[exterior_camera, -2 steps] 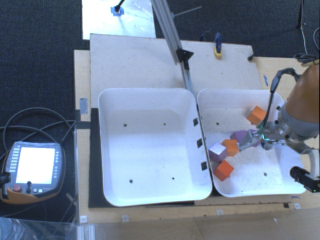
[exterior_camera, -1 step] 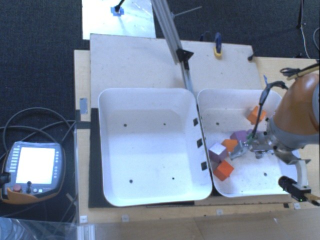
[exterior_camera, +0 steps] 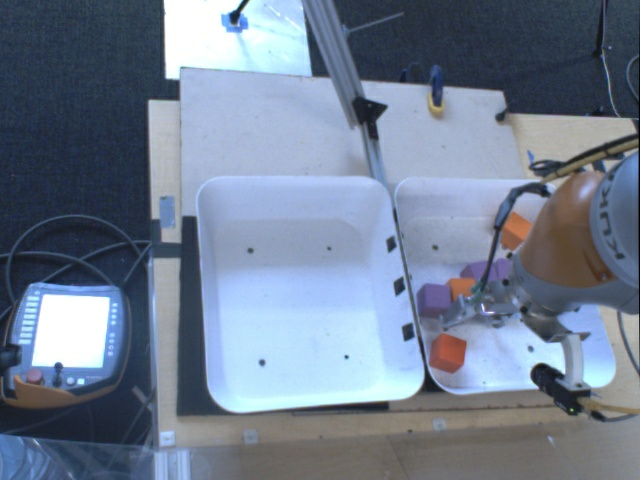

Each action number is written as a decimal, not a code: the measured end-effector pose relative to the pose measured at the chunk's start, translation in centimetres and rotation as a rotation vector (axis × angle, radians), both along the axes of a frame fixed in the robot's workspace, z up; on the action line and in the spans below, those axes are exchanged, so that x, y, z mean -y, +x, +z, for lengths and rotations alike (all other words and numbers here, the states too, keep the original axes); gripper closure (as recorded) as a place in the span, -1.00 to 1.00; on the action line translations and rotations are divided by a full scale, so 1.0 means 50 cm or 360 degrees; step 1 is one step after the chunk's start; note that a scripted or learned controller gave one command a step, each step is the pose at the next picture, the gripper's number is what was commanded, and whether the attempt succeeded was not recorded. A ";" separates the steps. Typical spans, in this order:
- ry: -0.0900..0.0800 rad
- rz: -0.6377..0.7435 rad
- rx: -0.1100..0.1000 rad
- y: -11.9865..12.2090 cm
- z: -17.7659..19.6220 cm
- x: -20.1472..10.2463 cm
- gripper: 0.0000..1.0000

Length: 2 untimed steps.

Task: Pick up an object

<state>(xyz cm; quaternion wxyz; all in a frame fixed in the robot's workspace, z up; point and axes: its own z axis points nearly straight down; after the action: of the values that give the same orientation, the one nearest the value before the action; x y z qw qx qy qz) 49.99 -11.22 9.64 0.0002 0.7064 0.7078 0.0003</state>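
Blocks, purple [exterior_camera: 434,298] and orange [exterior_camera: 449,352], lie in the right bin [exterior_camera: 430,213] beside the gripper [exterior_camera: 470,311]; grip state we cannot tell, so we judge it mid-approach, needing a centred descent.

White bins [exterior_camera: 300,198] hold orange [exterior_camera: 448,352] and purple blocks [exterior_camera: 434,298].

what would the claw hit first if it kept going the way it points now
The claw points toward the view's left and downward, in the right bin. First in that line is probably the purple block just beyond its tip, though from this slanted view it might meet the bin floor before it.
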 end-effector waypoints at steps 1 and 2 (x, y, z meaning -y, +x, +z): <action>0.0001 0.0000 -0.0002 0.001 -0.013 0.000 -1.00; 0.0000 0.0003 0.0004 0.004 0.009 0.001 1.00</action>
<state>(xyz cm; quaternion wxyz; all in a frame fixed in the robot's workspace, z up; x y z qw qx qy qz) 50.17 -11.24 10.11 0.0010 0.7057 0.7085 0.0013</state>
